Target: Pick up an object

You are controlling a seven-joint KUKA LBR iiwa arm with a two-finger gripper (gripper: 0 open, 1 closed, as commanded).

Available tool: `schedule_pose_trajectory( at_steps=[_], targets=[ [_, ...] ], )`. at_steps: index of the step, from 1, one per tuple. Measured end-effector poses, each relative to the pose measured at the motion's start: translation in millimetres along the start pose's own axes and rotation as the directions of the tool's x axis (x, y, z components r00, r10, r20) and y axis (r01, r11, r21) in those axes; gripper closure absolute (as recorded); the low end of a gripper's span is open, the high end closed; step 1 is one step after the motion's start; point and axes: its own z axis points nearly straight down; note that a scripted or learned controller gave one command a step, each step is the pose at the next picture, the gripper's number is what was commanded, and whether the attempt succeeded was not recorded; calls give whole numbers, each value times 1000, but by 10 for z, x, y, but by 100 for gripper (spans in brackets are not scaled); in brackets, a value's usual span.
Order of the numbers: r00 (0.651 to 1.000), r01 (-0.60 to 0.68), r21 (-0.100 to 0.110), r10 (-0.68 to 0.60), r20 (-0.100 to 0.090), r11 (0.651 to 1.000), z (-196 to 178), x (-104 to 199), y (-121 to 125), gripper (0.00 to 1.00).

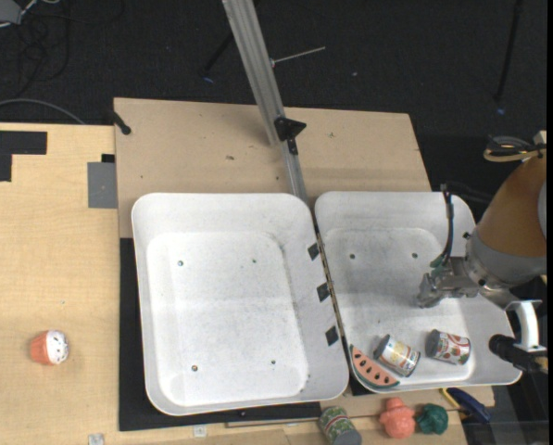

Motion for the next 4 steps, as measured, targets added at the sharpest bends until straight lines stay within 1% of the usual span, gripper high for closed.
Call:
schedule_pose_trajectory(
  at_steps=[1, 2, 3, 4],
  targets=[
    [1000, 6, -7, -6, 2, 1000, -590, -47, 73, 100],
    [1000, 7, -8, -7, 3, 1000, -1224, -48, 87, 100],
    [1000, 8, 0, -8, 1, 1000, -1103, -45, 86, 100],
    [1000, 10, -1, -10, -2, 1000, -1028, 459, 294, 100]
  ],
)
